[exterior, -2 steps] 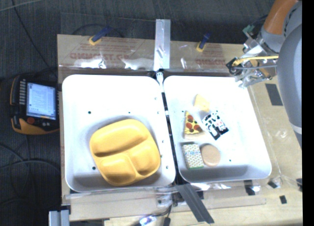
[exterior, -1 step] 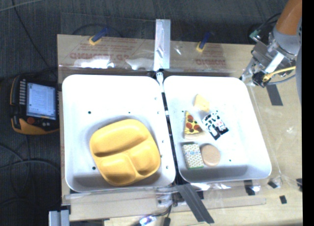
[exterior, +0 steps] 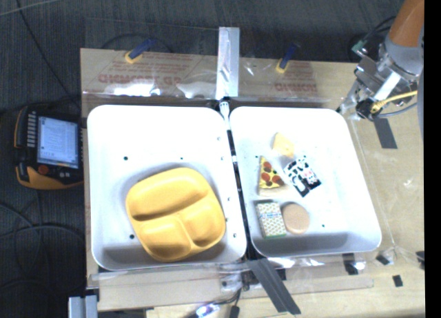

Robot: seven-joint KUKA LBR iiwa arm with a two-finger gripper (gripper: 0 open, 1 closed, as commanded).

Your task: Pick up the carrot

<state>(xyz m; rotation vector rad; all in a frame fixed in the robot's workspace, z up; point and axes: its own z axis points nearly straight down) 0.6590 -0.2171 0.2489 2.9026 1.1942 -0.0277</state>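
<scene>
Arm [exterior: 408, 20]: we see it cut off at the top right corner.
Tool [exterior: 364, 99]: blurred; we cannot tell its state.

One fixed camera above, slanting down on both bins [exterior: 103, 172]; seemingly mid-range.

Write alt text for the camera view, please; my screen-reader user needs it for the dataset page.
The robot arm's gripper hovers beyond the right bin's far right corner, away from the toy food inside: a pizza slice, cheese wedge, black-and-white patterned piece, cracker and round cookie. The left bin holds a yellow divided plate.
</scene>
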